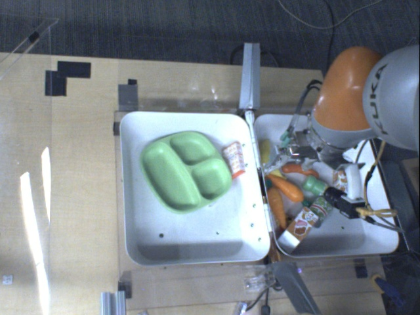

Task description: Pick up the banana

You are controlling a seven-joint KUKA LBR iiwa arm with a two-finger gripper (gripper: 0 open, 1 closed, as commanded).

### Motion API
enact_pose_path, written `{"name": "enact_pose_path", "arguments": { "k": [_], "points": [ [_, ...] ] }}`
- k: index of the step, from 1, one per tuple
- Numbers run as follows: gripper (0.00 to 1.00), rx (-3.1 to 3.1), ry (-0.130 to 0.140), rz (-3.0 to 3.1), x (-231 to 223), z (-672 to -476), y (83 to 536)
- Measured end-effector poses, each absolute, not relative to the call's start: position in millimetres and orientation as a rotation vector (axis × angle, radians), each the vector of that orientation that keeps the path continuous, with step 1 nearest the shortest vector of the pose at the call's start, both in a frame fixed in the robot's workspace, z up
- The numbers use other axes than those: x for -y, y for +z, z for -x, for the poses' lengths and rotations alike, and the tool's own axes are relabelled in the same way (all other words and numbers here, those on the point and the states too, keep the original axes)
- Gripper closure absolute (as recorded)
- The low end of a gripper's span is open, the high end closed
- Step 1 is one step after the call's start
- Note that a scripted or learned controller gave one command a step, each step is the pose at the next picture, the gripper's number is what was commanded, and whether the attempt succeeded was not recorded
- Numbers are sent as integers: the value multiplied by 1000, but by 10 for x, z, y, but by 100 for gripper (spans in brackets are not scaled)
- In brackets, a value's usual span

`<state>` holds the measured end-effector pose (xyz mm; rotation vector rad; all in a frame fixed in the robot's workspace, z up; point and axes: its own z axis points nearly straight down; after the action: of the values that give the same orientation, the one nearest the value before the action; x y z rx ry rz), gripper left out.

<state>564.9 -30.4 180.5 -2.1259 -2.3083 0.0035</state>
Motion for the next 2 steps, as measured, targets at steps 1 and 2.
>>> {"name": "enact_pose_path", "arguments": {
  "k": [1, 2],
  "points": [
    [0, 2359, 2, 2071, 735, -5247, 1815],
    [0, 2596, -9, 1781, 1210, -5976, 873]
  ]
}}
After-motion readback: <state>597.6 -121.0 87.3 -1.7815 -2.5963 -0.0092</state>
